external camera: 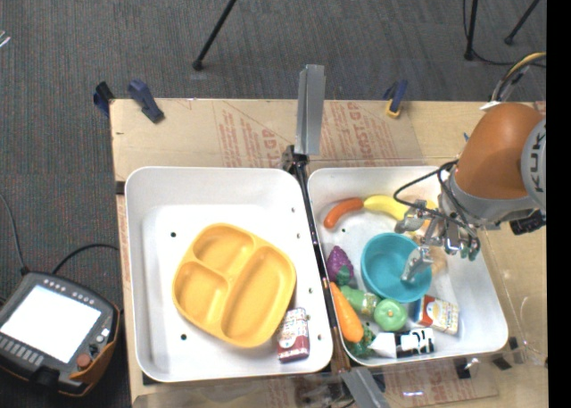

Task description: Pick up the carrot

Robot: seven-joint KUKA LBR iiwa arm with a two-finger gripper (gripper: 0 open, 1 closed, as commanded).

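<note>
Carrot jammed vs bin's left wall, hand over bowl.

Cardboard-topped bench, two white bins side by side, left bin, right bin

My arm cut off at the right edge, my gripper fingertips blurred over the teal bowl, jaw state unclear.

Carrot: right bin, 7 o'clock of teal bowl, near left wall.
Gripper: over bowl's 3 o'clock rim.
Banana: 12 o'clock of bowl.
Yellow tray: left bin.
</note>
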